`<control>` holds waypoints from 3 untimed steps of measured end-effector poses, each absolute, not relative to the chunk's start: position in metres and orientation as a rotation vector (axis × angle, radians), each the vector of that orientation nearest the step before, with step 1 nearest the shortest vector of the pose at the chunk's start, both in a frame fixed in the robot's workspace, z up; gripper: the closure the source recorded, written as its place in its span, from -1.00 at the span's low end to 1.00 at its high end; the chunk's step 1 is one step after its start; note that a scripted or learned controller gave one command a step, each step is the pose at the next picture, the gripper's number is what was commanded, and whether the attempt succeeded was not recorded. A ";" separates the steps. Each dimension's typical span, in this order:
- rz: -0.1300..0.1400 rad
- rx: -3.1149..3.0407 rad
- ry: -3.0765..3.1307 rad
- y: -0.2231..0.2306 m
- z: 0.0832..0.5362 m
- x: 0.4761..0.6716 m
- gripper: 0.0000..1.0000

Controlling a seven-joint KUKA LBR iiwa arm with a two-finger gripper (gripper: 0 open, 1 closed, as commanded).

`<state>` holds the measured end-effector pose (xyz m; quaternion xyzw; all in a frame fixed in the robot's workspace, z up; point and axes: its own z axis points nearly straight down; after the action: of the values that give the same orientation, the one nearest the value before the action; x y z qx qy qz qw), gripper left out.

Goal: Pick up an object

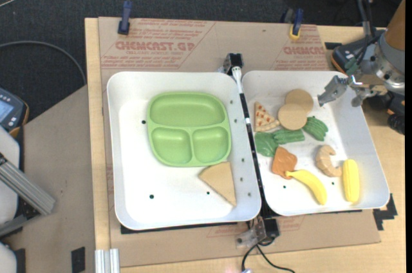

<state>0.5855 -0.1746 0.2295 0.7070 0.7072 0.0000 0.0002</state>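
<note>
So far, nothing is lifted. My gripper [336, 90] hangs over the upper right part of the right-hand shallow white bin [376, 165], reaching in from the right, and its grey fingers look spread apart with nothing between them, though at this slant and size I can only say that with some caution.

The candidates lie below and to the left of it. Nearest are two round tan biscuit-like discs [295, 109], overlapping one another, just beside my fingertips but not touching them. Left of those sits a small triangular pizza slice toy [262, 116], near the bin's left wall. Under the discs runs a cluster of green leafy plastic vegetables [286, 135], then an orange chunk [282, 161], a curved yellow banana [309, 185], a pale beige bitten piece [328, 161] and a short yellow corn-like cylinder [350, 179] toward the bin's lower right.

The left white bin [119, 156] holds a light green divided plastic tray [188, 128] and a tan wedge [219, 180] just beside its lower corner.

By my reckoning the task stands at its start: choosing, descending, closing and lifting all remain.
</note>
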 end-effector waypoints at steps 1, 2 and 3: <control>-0.012 2.232 2.238 -0.105 0.110 0.515 -1.00; 0.006 2.217 2.222 -0.078 0.188 0.479 -1.00; -0.001 2.224 2.217 -0.094 0.082 0.479 -1.00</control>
<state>0.4789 -0.0938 0.0818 0.7083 0.7059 -0.0004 0.0006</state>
